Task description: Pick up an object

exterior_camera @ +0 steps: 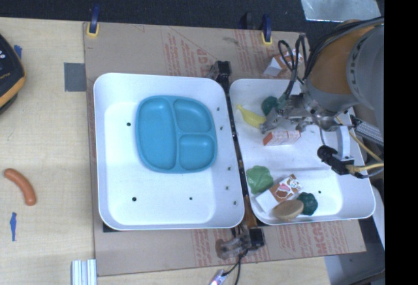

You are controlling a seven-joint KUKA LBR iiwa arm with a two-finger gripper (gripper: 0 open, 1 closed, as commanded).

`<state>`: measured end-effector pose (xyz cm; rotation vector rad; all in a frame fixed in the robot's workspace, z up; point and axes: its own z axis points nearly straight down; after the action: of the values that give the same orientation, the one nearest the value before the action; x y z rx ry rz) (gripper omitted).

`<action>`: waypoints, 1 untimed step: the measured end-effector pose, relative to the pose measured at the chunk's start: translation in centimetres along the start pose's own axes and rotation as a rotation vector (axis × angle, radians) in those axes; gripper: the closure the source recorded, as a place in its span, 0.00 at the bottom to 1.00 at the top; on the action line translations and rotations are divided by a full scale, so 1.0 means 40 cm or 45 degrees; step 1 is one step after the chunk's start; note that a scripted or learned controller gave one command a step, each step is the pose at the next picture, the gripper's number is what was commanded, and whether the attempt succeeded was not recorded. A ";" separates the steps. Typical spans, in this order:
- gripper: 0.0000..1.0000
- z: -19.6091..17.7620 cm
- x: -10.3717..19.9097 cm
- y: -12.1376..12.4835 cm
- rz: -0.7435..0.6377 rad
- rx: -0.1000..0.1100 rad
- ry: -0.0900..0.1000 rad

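Arm: reached in over the right bin's far edge.
Gripper: hung low above the red-and-white carton; whether clenched or released, I could not tell.
Right bin: yellow piece at its left wall; green lump, tan disc near its front edge.
Left bin: held a blue divided plate.
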<state>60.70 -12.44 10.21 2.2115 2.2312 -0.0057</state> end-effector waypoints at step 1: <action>0.00 0.025 0.035 0.124 0.007 0.000 0.004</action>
<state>65.64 -10.98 9.20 2.2191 2.2270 -0.0020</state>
